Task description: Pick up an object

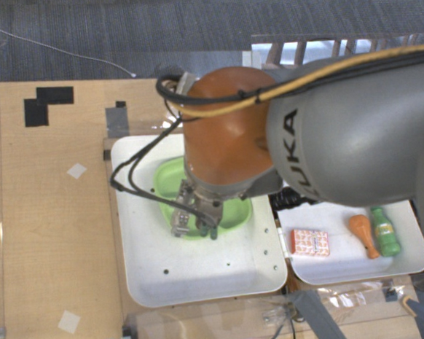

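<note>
A pale wooden bench [49, 236] with black markers carries two shallow white bins side by side, with dark carpet beyond it. In the left bin [198, 276] lies a light green bowl-like dish [170, 179], most of it covered by the arm's orange band. The gripper [196, 223] is down on the dish's near edge, its metal fingers pointing into the green surface; whether they are spread or pinched cannot be told from this angle, and nothing is plainly between them. The right bin [351, 267] holds a small red and white box [310, 243], an orange bulb-shaped object [363, 233] and, touching it, a green bottle [384, 232]. The step appears to be the grasp itself. The next move likely calls for a firm pinch on the rim, then a straight lift.
</note>
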`<state>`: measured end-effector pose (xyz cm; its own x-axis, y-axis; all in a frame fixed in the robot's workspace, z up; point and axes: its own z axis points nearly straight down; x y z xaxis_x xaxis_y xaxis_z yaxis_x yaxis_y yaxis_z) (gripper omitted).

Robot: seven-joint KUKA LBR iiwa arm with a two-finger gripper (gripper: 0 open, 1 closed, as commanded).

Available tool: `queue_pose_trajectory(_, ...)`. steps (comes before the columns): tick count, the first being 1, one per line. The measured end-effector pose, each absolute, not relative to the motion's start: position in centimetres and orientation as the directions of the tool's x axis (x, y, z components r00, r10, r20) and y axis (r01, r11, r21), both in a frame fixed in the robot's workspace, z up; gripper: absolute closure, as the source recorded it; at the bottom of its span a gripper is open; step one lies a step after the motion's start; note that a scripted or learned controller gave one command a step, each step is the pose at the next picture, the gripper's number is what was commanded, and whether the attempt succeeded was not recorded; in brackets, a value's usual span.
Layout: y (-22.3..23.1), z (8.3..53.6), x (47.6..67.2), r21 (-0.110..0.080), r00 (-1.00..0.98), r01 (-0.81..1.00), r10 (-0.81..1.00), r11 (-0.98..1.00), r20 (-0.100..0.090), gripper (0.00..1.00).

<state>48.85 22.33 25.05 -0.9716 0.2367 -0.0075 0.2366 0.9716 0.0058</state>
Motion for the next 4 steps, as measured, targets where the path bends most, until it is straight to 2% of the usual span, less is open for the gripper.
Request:
queue_pose_trajectory(1, 17.8, 29.5, 48.9, 0.003, -0.996, -0.086, -0.085, 0.996, -0.012, 1.00)
queue_pose_trajectory(2, 22.5, 21.8, 49.0, 0.002, -0.913, 0.409, 0.409, 0.913, -0.001, 1.00)
queue_pose_trajectory(3, 23.5, 22.9, 49.3, 0.004, -0.998, 0.056, 0.056, 0.998, -0.007, 1.00)
queue_pose_trajectory(4, 23.6, 26.9, 48.9, 0.000, -0.885, -0.465, -0.465, 0.885, -0.012, 1.00)
